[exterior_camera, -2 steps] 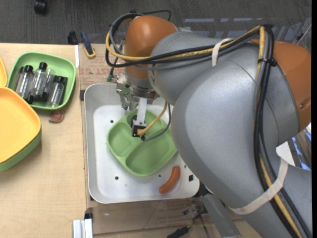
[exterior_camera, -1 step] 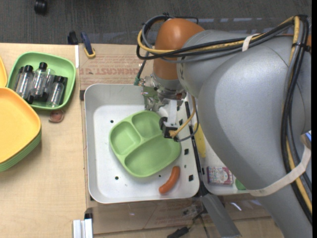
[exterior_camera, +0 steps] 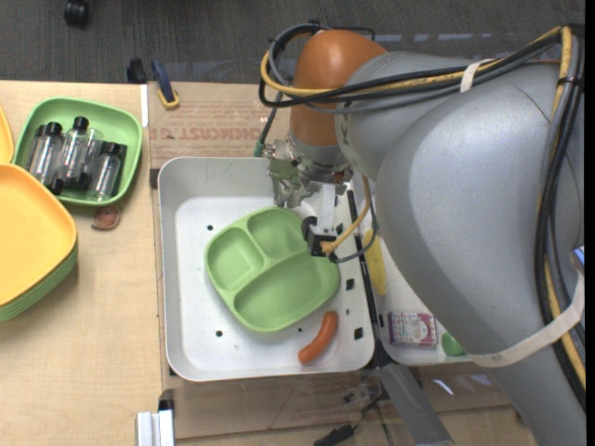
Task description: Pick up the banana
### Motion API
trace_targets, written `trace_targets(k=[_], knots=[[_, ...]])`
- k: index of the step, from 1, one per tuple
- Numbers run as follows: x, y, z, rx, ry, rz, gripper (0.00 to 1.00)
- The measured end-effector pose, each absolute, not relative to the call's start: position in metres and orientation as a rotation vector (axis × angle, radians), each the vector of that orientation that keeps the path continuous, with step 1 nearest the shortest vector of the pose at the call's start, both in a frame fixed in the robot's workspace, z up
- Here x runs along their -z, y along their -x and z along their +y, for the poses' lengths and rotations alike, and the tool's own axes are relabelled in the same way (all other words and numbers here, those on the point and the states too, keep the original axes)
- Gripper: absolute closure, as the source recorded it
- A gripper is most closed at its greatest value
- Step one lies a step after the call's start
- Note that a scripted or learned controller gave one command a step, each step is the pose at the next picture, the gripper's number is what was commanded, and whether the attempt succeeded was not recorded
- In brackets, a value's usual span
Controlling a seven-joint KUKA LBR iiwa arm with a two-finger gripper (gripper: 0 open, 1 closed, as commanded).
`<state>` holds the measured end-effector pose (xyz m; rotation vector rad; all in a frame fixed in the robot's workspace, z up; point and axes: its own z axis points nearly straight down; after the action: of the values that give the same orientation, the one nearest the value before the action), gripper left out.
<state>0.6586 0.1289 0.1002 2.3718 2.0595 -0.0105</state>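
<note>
A yellow strip [exterior_camera: 376, 268] shows just inside the right bin's left wall, below the arm; it looks like the banana, and the arm hides most of it. My gripper [exterior_camera: 296, 190] hangs over the back of the left bin [exterior_camera: 181, 249], at the far edge of a green divided plate [exterior_camera: 270, 272]. It sits to the upper left of the yellow strip and apart from it. The wrist body and cables cover the fingertips.
An orange sausage-shaped toy [exterior_camera: 318, 337] lies at the left bin's front right. A small pink box [exterior_camera: 412, 328] and a green bit [exterior_camera: 453, 345] lie in the right bin. On the bench at left stand a green tray of vials [exterior_camera: 79, 151] and stacked yellow plates [exterior_camera: 28, 240].
</note>
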Motion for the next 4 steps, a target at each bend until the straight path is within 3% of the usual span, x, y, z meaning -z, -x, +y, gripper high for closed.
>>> trace_targets(k=[1, 2, 3, 4], knots=[[-0.109, -0.658, 0.128, 0.015, -2.371, 2.059, 1.00], [-0.138, -0.659, 0.158, 0.004, -2.602, 1.759, 1.00], [-0.091, -0.612, 0.172, 0.007, -2.561, 1.821, 1.00], [-0.118, -0.623, 0.228, 0.006, -2.601, 1.761, 1.00]])
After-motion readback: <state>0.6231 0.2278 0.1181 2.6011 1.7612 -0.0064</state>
